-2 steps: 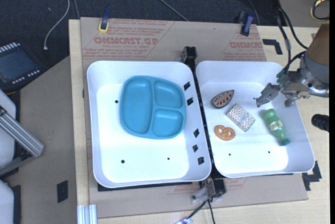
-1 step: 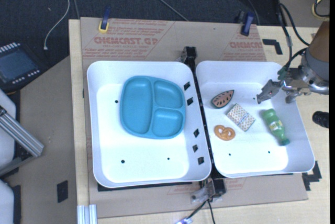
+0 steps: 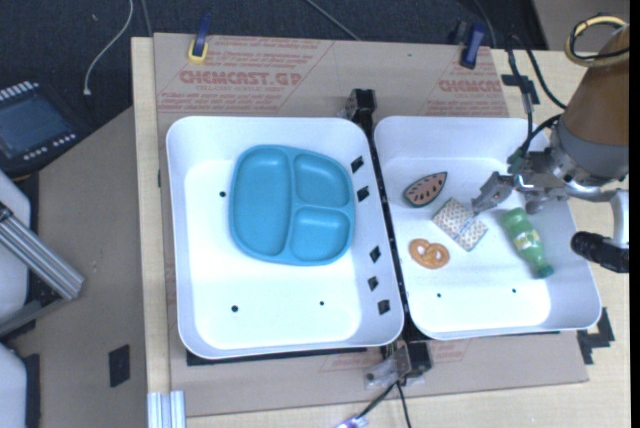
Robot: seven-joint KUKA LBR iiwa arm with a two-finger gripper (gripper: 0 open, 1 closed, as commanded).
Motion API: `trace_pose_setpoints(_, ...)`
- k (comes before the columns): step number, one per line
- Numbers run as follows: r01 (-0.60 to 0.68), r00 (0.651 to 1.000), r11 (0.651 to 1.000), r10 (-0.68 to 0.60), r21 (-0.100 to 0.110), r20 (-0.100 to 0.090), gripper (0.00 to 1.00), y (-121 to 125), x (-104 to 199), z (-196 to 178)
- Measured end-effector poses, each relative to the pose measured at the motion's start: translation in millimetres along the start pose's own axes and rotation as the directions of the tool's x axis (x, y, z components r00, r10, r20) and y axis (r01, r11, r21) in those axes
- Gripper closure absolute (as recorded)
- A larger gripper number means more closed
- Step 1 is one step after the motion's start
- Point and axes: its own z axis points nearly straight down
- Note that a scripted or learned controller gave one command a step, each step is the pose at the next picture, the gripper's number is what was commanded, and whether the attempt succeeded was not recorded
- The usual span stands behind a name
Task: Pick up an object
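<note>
Fingers [image 3: 497,191] of the gripper [image 3: 505,188] hang over the right bin [image 3: 480,321], spread apart with nothing between them, just right of the checkered packet [image 3: 459,223]. Taking that packet as the mark: a brown leaf-shaped piece [image 3: 426,188] lies just up-left of it, a pretzel [image 3: 429,255] just down-left, and a green bottle [image 3: 527,241] close on its right. Well left of the packet, a blue divided plate [image 3: 291,204] rests in the left bin [image 3: 200,316].

Divided plate [image 3: 291,206] in left bin [image 3: 200,316]; pretzel [image 3: 429,254] in right bin [image 3: 480,318].
</note>
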Motion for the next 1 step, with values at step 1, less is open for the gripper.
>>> trace_pose_setpoints(1, -0.001, 1.000, 1.000, 0.001, 0.000, 0.000, 0.00, 5.8, -7.5, 54.1)
